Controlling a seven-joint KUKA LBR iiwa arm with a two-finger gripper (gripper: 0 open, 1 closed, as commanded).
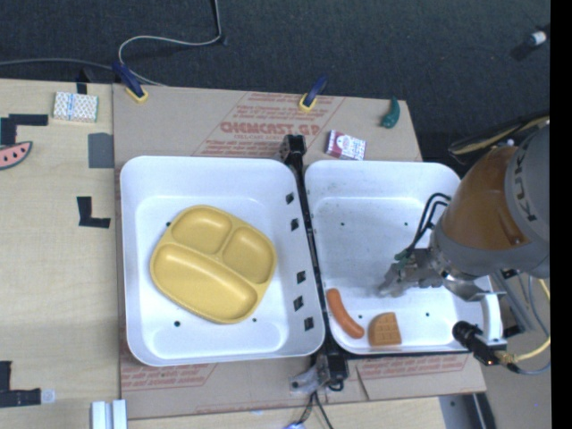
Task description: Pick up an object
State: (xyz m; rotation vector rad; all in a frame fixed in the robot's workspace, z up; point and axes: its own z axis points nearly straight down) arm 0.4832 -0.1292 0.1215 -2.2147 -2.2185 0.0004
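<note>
Gripper over right bin, cardboard (printed "CHEMCAST")

Arm: seen reaching in from the right, grey, with its orange band turned toward the camera.
Wrist: angled down and to the left.
Gripper: carried low, at the left end of the arm.
Cables: black leads are seen looped beside the wrist.
</note>
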